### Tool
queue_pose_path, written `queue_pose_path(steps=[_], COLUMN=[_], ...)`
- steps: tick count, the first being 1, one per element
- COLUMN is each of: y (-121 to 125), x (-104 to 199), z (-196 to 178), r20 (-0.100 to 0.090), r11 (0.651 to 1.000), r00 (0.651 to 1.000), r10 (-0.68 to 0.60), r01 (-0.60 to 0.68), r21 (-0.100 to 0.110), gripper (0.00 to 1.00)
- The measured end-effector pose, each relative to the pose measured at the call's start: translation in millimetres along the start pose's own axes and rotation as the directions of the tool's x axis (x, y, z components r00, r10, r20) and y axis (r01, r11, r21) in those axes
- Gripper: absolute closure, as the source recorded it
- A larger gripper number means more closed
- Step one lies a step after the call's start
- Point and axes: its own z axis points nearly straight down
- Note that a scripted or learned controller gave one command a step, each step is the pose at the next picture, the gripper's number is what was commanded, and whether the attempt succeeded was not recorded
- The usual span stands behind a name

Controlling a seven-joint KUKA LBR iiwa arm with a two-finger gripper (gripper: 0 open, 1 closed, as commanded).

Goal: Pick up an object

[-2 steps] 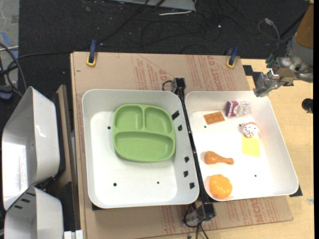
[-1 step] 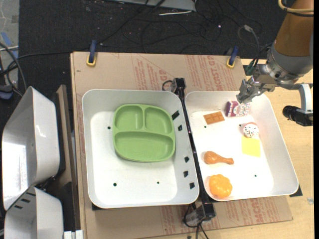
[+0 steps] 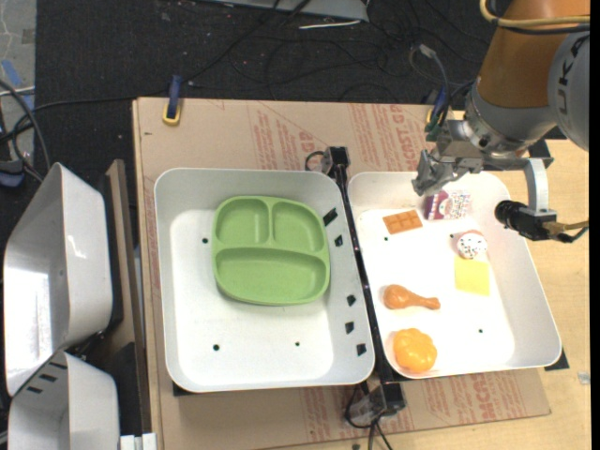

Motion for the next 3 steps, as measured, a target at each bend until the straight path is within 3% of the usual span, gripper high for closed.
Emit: queue_pose_path(steps=[2, 3], y=[-18.3, -15.1], x=[113.8, 168.7], z=[25.5, 40.3], r20=[0.000, 0.001], r11=[1.000, 1.000], r00=[1.000, 1.000], r10=[0.000, 0.001], r01=[0.000, -0.001], r21=[0.002, 0.001], gripper=[1.00, 1.00])
